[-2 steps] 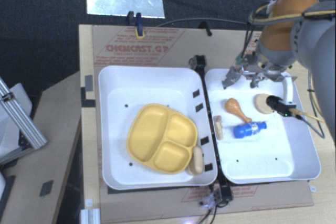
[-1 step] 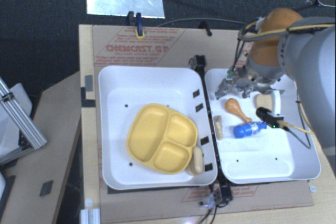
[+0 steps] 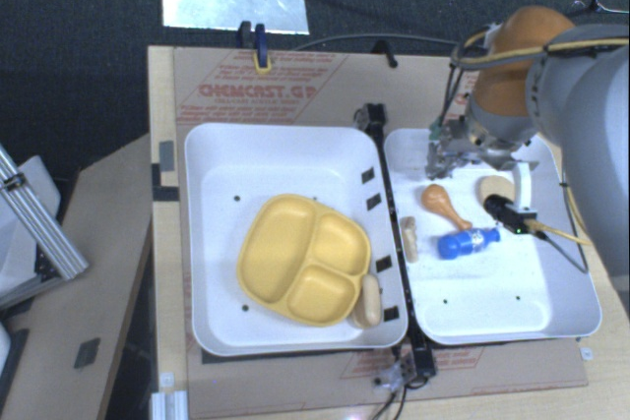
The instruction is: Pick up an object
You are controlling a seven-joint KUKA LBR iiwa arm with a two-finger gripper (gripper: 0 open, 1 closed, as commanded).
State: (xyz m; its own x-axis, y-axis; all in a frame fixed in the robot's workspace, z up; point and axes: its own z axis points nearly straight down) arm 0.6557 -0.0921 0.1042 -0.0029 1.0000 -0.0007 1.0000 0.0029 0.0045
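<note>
Where the tabletop (image 3: 165,103) carries two white bins, we find the tool (image 3: 441,160) over the right bin's (image 3: 551,310) far left corner; whether it is apart or together we cannot tell. An orange toy (image 3: 443,204) and a blue bottle (image 3: 465,242) lie near it, and bare floor runs along the near rim.

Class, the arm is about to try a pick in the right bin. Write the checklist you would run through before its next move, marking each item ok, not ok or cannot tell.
1. Gripper is over the right bin: ok.
2. A target lies near: the orange pear-shaped toy is just in front of the gripper: ok.
3. Gripper centred on the toy: not ok, it sits nearer the bin's far wall.
4. Toy clear of the blue bottle: cannot tell, they lie very close.
5. Gripper carries nothing yet: cannot tell.
</note>
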